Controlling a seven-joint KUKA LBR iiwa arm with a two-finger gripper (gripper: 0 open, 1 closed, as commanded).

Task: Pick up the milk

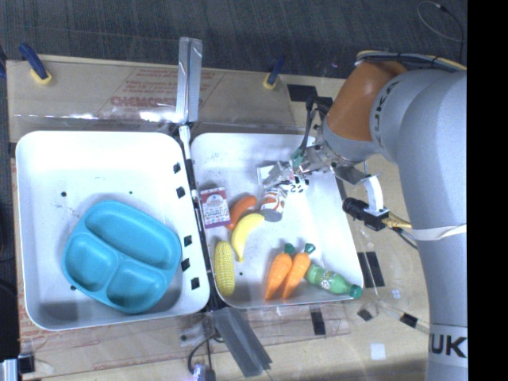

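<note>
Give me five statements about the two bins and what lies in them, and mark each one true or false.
1. The blue divided plate lies in the left bin. True.
2. The corn cob lies in the left bin. False: it lies in the right bin, near the wall between the bins.
3. Two carrots lie side by side next to the green bottle. True.
4. The banana rests on the blue divided plate. False: it lies in the right bin, above the corn cob.
5. The tool is over the left bin. False: it is over the right bin, at the milk.
</note>
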